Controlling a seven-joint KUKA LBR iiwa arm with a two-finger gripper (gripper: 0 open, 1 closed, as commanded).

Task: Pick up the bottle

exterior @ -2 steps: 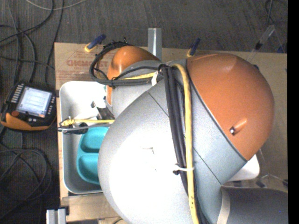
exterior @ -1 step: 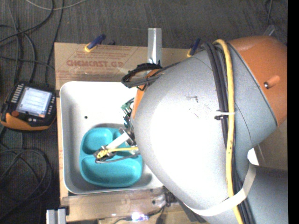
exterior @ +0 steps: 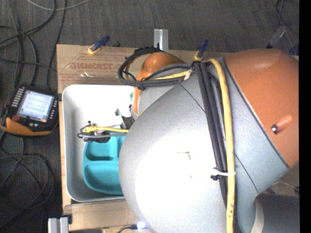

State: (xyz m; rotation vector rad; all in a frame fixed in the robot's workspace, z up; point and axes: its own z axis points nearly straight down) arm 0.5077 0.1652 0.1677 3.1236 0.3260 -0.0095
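The arm [exterior: 184, 159] is reaching in from the right and leaning low over the white bin [exterior: 70, 130], its grey bulk and orange band [exterior: 262, 96] covering most of the bin's floor; judging by that posture, it is working down towards a grasp. The claw [exterior: 120, 115] is sitting at the arm's left edge, over the bin's middle, too hidden to tell whether it is open or closed. Where the bottle is lying cannot be told, since the arm is hiding that ground. A teal divided tray [exterior: 99, 164] is lying flat towards the bin's lower left corner as viewed, probably as mere clutter. The bin is resting on a cardboard sheet [exterior: 87, 64] that clamps [exterior: 98, 43] are pinning to the bench, likely to stop it sliding; beyond, a teach pendant [exterior: 31, 108] and loose cables [exterior: 29, 38] are lying on grey carpet [exterior: 204, 8].
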